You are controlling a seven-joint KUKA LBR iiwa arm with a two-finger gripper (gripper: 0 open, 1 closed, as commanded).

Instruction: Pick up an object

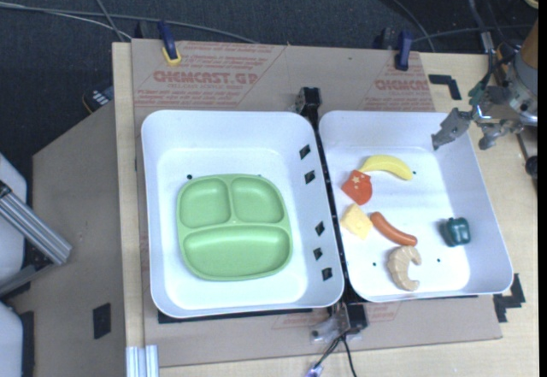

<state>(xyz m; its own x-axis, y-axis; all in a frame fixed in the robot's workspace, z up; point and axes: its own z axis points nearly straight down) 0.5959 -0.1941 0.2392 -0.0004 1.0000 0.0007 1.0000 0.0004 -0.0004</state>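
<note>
Camera view — gripper [468, 129]: hangs over the far right corner of the right bin [491, 221], jaws spread, nothing between them.
Camera view — left bin [158, 221]: carries a green tray [233, 226] with three compartments, all bare.
Camera view — banana [386, 167]: lies near the far side of the right bin, nearest the gripper, with bare floor around it.
Camera view — red piece [358, 187]: sits just below the banana's left end, close to the divider between the bins.
Camera view — yellow block [357, 221]: sits touching or just beside the sausage [393, 229]; cannot tell which.
Camera view — shrimp [404, 268]: lies near the front wall, just below the sausage.
Camera view — green piece [455, 232]: stands alone by the right wall, well apart from the rest.
Step in hand: approach, target not yet chosen by the look of it.
Doing it well: best to go for the banana or the green piece, both isolated; keep jaws wide during descent, straddle the short axis, centre before closing.
Risk: crowded yellow block and sausage likely to nudge each other; green piece near the wall leaves little room for the outer finger.
</note>
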